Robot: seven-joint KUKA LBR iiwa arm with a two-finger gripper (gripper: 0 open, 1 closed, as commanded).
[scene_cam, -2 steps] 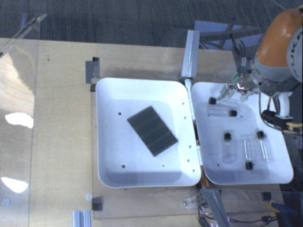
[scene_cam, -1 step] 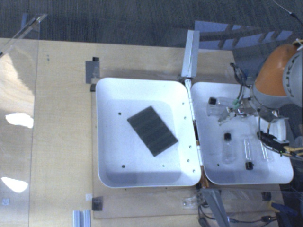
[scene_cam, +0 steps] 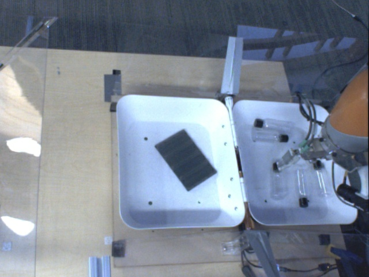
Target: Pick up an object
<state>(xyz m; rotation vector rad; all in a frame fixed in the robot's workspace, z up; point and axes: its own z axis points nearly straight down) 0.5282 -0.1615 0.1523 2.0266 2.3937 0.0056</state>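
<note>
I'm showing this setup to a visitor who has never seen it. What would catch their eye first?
Most likely the dark ribbed rectangular pad, lying askew in the middle of the left white bin. Next, the arm's orange band at the right edge, above the right bin. Under it, several clear vials with black caps lie scattered in that bin, and the pincer is down among them.

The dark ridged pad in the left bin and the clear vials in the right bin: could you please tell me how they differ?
The dark ridged pad is opaque, flat and rectangular; the clear vials are see-through, slim tubes with black caps. The pad lies alone in the left bin; several vials lie scattered in the right bin, near the gripper. Both rest on white bin floors.
</note>
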